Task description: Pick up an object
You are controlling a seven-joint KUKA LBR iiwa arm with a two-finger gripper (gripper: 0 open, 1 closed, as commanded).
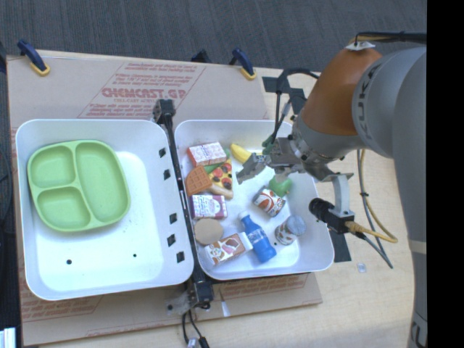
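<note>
Arm (pixel 377 100) enters from the right, grey links, orange band above the wrist. Wrist bent down and leftward. Pincer (pixel 254 167) low, pointing left, fingers parted a little, nothing seen between them.

Red print on the cardboard sheet (pixel 145 85) lying under the bins, at its far edge, reads "CHEMCAST GP" in large outlined letters, upside-up to the camera and slanted slightly; the smaller red lines above and below that heading are too fine to read. The small cartons in the right bin (pixel 319 245), namely the pink one (pixel 207 153) near the far edge, the one (pixel 209 206) by the divider and the one (pixel 225 249) at the near edge, carry printed labels, none legible. The cans (pixel 269 203) likewise bear labels that cannot be read.
</note>
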